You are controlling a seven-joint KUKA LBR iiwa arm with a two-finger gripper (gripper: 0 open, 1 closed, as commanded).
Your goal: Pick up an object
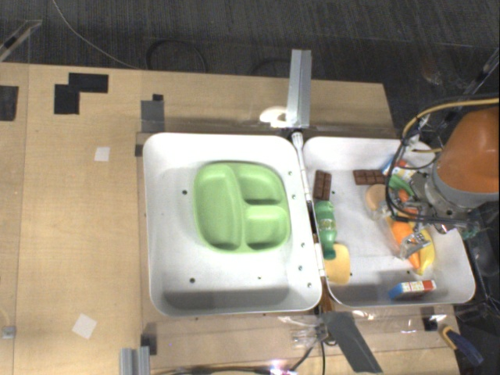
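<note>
The right bin (364, 244) holds several small items. A brown bar (322, 183) and a green bottle (325, 223) lie along its left wall, with a yellow piece (337, 265) below them. A second brown bar (368, 177) lies near the back. My gripper (412, 226) reaches down from the right over the bin's right side. It sits among an orange piece (399, 233), a yellow-orange piece (425, 258) and a pale round item (376, 200). The arm's wrist and cables hide what is directly beneath it.
The left bin (160, 209) holds a green divided plate (241, 205). A small red, white and blue box (412, 288) lies by the right bin's front wall. A metal post (300, 84) stands behind the divider between the bins.
</note>
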